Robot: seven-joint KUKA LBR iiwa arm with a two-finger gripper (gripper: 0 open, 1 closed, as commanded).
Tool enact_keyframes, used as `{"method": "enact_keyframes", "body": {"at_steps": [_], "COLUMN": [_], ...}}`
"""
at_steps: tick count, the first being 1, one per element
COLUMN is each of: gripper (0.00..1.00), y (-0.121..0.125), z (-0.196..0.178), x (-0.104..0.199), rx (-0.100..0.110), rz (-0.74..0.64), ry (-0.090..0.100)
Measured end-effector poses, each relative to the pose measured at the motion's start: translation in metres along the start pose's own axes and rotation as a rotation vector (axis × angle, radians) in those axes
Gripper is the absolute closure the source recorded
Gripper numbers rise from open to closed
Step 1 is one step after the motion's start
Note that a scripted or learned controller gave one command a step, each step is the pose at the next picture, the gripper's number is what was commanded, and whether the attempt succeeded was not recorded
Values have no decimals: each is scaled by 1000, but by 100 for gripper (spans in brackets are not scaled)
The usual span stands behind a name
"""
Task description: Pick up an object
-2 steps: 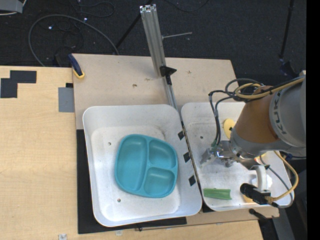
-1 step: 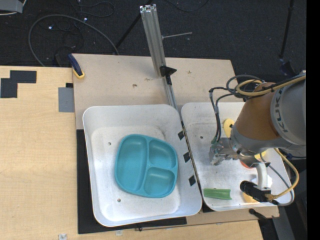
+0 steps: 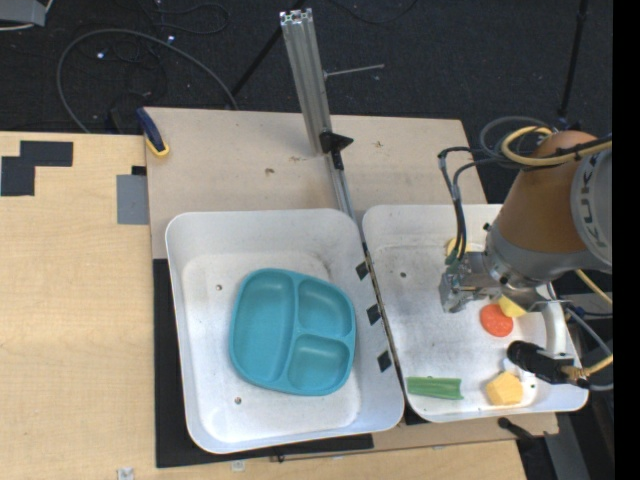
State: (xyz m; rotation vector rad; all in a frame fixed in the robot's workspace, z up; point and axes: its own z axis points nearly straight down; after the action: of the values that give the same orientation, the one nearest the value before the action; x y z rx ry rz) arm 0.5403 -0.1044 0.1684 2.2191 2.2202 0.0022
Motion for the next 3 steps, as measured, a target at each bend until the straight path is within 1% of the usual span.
{"method": "enact_keyframes", "body": {"at_steps": [1, 2, 3], "gripper": [100, 100, 100], "y": [-1, 0, 1], "z": [-48, -73, -75], "x": [9, 8, 62], "rx": [0, 2, 5], "rz": [-1, -1, -5], "ry": [1, 1, 3]}}
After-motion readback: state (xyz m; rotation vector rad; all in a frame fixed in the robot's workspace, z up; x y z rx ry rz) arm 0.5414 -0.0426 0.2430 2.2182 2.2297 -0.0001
